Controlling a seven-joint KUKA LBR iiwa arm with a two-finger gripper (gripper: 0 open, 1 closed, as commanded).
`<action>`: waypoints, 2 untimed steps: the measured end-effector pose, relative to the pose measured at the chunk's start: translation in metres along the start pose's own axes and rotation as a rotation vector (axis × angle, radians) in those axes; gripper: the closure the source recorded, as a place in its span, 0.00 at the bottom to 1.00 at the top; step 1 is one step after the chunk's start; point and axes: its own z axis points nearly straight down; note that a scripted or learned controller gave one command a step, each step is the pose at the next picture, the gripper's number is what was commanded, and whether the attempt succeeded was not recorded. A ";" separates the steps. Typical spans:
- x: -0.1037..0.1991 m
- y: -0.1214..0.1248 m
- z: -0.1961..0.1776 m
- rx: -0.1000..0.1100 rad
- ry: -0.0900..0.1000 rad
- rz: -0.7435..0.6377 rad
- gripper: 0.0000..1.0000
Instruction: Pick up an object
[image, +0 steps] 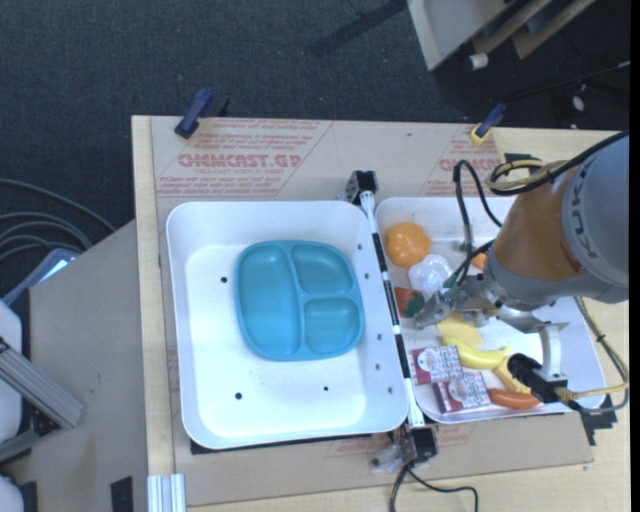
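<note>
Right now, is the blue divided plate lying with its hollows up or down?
Up: the blue divided plate lies flat in the left bin, its three compartments showing.

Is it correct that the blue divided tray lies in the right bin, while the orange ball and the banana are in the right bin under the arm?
Not quite. The camera view shows the blue divided tray in the left bin. The orange ball and banana are indeed in the right bin, under the arm.

A turquoise divided plate (298, 299) is sitting in the white left bin (200, 380). In the white right bin (452, 411), an orange ball (408, 242) is showing at twelve o'clock of a yellow banana (474, 345) and a red-and-white packet (448, 373). The arm (560, 235) is showing grey and orange.
</note>
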 end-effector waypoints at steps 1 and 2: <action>-0.001 0.001 -0.010 -0.003 -0.002 0.002 1.00; -0.001 0.001 -0.010 -0.003 -0.001 0.002 0.00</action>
